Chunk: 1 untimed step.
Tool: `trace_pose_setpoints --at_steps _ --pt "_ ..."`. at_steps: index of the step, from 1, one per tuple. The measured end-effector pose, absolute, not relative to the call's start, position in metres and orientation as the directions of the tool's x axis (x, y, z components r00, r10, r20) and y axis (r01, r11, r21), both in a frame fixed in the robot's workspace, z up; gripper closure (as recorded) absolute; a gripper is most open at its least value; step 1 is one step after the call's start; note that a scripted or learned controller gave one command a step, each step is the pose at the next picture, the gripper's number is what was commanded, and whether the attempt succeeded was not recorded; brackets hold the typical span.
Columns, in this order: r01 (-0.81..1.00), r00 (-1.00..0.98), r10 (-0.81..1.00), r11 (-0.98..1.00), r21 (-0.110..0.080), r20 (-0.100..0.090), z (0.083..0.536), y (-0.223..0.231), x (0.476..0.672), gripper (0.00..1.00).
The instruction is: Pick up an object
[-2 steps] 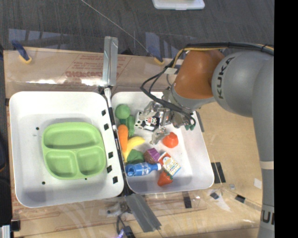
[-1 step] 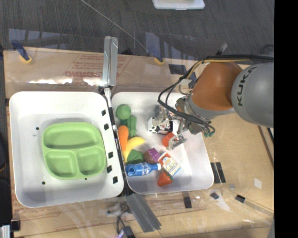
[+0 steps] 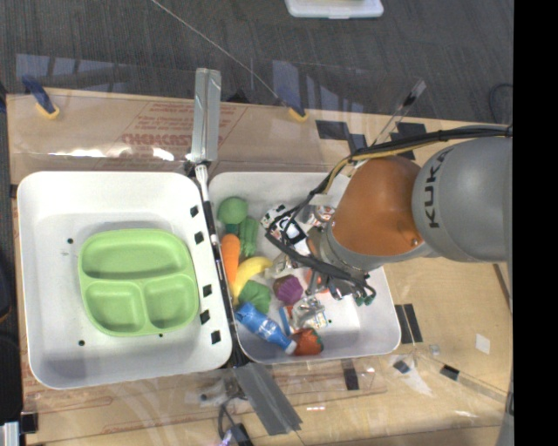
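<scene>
Purple object point(image 3: 288, 288) lies just beside pincer point(image 3: 307, 300); right bin point(image 3: 384, 324).

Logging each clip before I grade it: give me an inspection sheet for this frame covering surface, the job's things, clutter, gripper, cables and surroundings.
Surface: bench with two white bins side by side, left bin and right bin.
Job's things: in the right bin, a carrot, banana, green ball, purple piece, blue bottle and red piece, crowded toward its left and near side.
Clutter: green divided tray in the left bin.
Gripper: gripper low over the right bin by the purple piece; nothing seen between its fingers.
Cables: black cables running from the right to the wrist.
Surroundings: dark carpet, white object at the top edge.
</scene>
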<state>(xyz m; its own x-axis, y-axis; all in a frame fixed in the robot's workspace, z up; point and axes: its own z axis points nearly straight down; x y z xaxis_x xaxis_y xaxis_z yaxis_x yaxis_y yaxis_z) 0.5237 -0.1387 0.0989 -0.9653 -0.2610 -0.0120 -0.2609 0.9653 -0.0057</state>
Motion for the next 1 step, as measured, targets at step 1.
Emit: trace_pose_setpoints --at_steps 1 --pt "-0.283 -0.959 -0.284 0.959 -0.01 -0.013 0.0974 -0.0975 0.5546 0.0"
